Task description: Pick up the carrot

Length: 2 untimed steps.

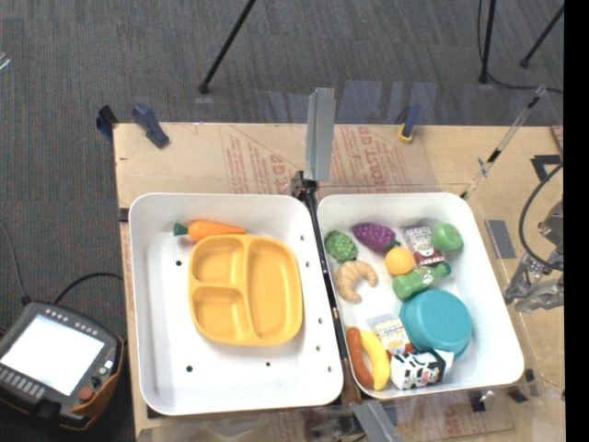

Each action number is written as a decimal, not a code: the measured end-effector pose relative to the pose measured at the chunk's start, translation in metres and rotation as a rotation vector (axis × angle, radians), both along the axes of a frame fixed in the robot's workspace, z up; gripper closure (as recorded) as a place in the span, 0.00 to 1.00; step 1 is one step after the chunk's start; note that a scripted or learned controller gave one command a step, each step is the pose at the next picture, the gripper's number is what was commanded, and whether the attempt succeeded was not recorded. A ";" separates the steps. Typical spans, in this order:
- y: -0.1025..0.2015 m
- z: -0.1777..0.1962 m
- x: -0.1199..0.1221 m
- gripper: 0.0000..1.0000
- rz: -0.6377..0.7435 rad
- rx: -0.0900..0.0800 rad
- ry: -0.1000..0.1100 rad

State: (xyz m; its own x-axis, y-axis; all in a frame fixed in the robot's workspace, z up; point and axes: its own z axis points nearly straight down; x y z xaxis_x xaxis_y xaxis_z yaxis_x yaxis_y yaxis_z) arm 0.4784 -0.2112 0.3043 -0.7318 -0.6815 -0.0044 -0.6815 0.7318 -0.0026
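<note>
The carrot (213, 229) — smooth, tapered orange plastic with a green stub — is lying just above the yellow divided plate (246, 289) in the left bin (156, 339), long axis nearly level, tip pointing right. The gripper (534, 288) is hanging well right of the plate — its grip cannot be told.

my bench top (230, 159) looked like matt brown cardboard, printed red. both white bins (147, 320) seemed smooth, glossy plastic, as did the yellow tray (247, 291) and carrot (213, 229).
</note>
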 end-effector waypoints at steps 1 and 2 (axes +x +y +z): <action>0.061 -0.110 0.009 1.00 0.032 0.008 0.016; 0.119 -0.148 0.027 1.00 -0.271 0.002 0.010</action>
State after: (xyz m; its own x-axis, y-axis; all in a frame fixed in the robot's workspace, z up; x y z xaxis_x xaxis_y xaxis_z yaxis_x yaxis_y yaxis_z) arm 0.5051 -0.0924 0.1563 -0.8873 -0.4611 0.0021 -0.4611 0.8873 0.0047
